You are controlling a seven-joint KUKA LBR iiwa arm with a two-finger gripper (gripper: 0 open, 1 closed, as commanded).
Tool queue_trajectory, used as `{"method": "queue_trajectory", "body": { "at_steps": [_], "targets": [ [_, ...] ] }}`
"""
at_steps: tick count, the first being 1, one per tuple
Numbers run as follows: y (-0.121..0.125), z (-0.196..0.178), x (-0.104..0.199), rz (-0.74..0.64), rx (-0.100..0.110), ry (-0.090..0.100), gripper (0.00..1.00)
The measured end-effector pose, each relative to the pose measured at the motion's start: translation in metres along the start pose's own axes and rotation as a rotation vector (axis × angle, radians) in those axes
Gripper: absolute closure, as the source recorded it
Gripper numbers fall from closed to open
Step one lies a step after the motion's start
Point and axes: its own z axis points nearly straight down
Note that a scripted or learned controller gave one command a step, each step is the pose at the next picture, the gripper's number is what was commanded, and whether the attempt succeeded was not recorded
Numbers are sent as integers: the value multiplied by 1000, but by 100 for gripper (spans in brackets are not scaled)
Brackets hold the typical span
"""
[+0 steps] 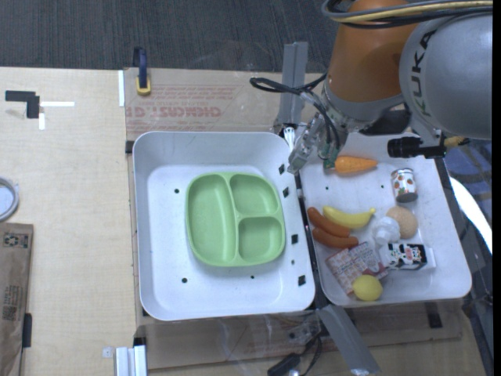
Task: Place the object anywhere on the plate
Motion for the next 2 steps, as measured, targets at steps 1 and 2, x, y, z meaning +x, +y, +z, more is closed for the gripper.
{"method": "queue_trajectory", "body": {
  "at_steps": [1,2],
  "targets": [
    [45,94,59,78,0,0,100],
    [20,-13,71,186,0,-2,100]
  ]
}}
